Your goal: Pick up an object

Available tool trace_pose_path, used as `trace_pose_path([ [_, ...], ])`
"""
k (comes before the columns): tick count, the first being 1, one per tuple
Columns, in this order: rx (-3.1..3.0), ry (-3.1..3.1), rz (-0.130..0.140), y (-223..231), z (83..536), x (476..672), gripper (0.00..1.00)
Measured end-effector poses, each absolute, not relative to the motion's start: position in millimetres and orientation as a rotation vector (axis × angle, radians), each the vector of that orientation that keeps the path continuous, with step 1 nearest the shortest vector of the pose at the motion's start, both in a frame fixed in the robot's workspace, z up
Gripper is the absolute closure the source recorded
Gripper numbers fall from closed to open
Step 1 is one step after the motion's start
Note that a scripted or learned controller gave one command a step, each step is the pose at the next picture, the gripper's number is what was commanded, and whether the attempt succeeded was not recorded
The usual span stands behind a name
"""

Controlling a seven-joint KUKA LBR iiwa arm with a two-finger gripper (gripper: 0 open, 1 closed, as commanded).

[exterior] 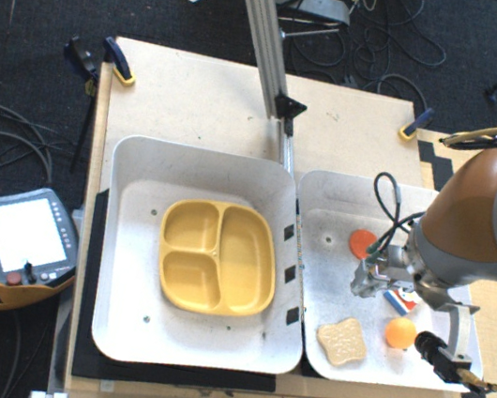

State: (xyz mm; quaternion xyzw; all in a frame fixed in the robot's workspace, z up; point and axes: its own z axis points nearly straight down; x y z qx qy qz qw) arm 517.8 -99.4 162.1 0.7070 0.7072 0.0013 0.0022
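In the right bin [332, 208] lie a tan slice of toast [342, 341] near the front, an orange ball [399, 333] to its right, a red round piece [362, 242] farther back, and a small red, white and blue item [399, 300] partly under the arm. My gripper [365, 283] hangs low over the middle of the right bin, between the red piece and the toast, just left of the red, white and blue item. Nothing shows between its fingers.
A yellow divided plate [217, 256] lies in the left bin [139, 174]. A metal pole [270, 49] slants up from between the bins. Yellow clamps [120, 66] sit at the bench's back corners. A teach pendant [17, 243] lies on the floor at left.
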Motion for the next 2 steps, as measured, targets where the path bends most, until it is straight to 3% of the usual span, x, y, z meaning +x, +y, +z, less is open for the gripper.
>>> trace_pose_path([
  [1,2.215,2.221,0.005,-99,213,519.6,1.00],
  [2,2.213,2.230,0.003,-46,206,537.2,1.00],
])
